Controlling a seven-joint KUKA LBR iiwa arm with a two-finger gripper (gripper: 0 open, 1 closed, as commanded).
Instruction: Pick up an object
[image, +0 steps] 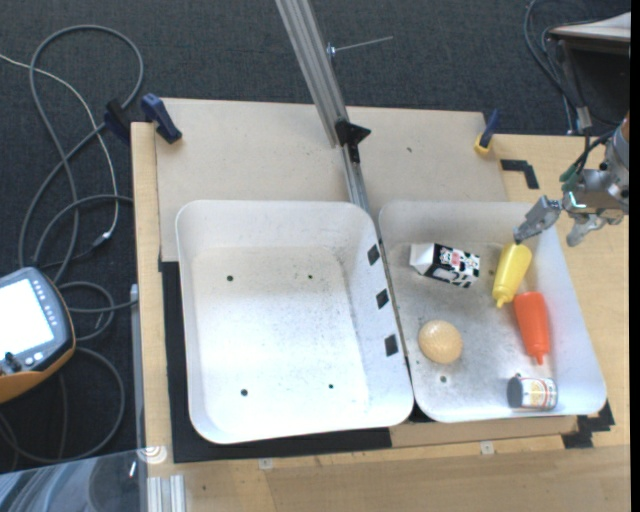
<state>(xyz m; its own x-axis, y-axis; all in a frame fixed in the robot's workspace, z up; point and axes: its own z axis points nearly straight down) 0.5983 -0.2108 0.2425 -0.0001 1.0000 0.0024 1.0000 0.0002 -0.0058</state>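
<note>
A teach pendant (28, 330) lies on dark carpet (60, 150) (cables (70, 215) looping beside it).

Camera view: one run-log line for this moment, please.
gripper: open, above right bin's far corner | holding: nothing | nearest: yellow bottle | left bin: untouched

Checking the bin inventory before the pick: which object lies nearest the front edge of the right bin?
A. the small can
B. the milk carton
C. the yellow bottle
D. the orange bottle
A: the small can lies by the right bin's front rim, in front of the orange bottle, yellow bottle and milk carton.
</note>
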